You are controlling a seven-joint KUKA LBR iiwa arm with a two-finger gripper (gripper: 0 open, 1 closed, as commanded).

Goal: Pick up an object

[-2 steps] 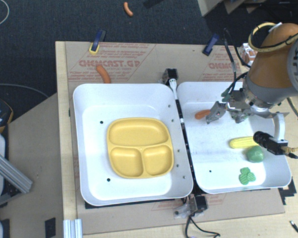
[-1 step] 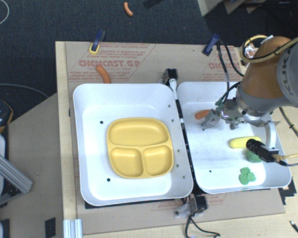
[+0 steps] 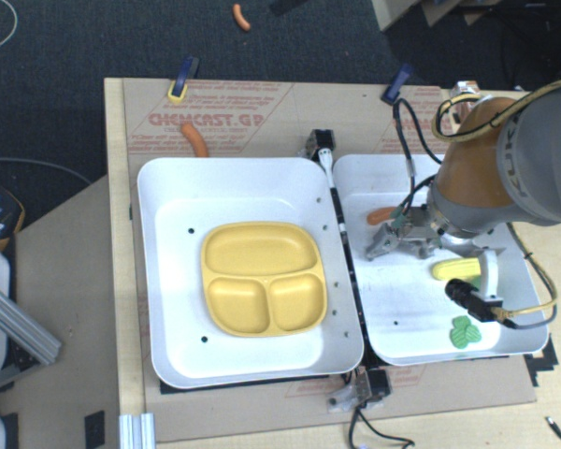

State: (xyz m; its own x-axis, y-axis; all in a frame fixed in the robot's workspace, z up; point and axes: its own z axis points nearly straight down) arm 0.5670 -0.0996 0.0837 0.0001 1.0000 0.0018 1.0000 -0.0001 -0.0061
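Three small items are lying in the right bin (image 3: 402, 311): orange piece (image 3: 381, 216), yellow piece (image 3: 453, 269), green piece (image 3: 465, 332). I am seeing the gripper (image 3: 385, 241) just beside the orange piece (how far open, I cannot tell).

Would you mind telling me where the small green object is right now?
The green object lies in the right bin, near its lower right corner in the camera view, just below the yellow object.

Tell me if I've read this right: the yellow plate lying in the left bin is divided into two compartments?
Not quite. The yellow plate lying in the left bin is divided into three compartments, not two: one long one and two smaller ones beside it, as the camera view shows.
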